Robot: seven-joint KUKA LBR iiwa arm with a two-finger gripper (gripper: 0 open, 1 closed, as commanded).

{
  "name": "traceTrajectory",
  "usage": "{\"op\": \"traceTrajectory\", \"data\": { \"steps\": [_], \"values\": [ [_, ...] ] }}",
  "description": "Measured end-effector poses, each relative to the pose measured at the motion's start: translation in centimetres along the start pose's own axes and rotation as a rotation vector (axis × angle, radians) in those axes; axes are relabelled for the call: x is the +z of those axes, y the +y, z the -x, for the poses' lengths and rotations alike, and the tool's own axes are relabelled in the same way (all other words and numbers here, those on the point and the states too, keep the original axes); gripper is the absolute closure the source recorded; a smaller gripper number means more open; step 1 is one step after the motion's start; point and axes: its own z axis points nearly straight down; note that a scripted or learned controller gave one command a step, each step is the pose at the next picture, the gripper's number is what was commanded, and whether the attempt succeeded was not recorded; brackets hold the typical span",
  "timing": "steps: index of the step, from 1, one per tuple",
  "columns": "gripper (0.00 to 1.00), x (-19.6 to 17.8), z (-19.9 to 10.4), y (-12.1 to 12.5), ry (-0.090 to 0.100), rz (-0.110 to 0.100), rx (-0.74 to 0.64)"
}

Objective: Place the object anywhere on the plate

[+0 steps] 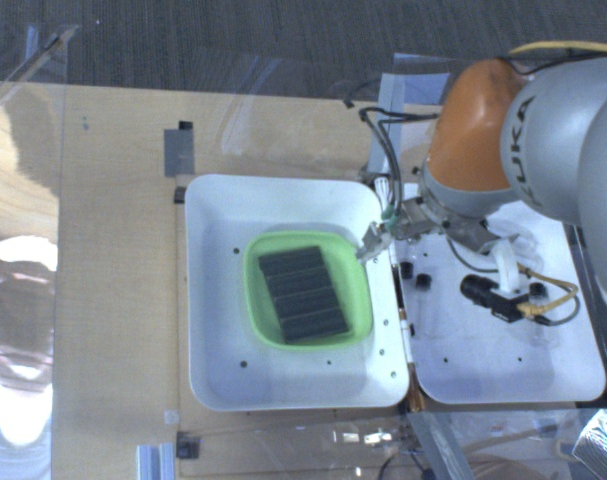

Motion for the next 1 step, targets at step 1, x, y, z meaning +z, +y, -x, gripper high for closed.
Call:
{"op": "traceTrajectory", "data": {
  "steps": [1],
  "values": [
    [1.0,-1.17,-0.07,0.25,-0.002,0.007,-0.006]
  ]
}}
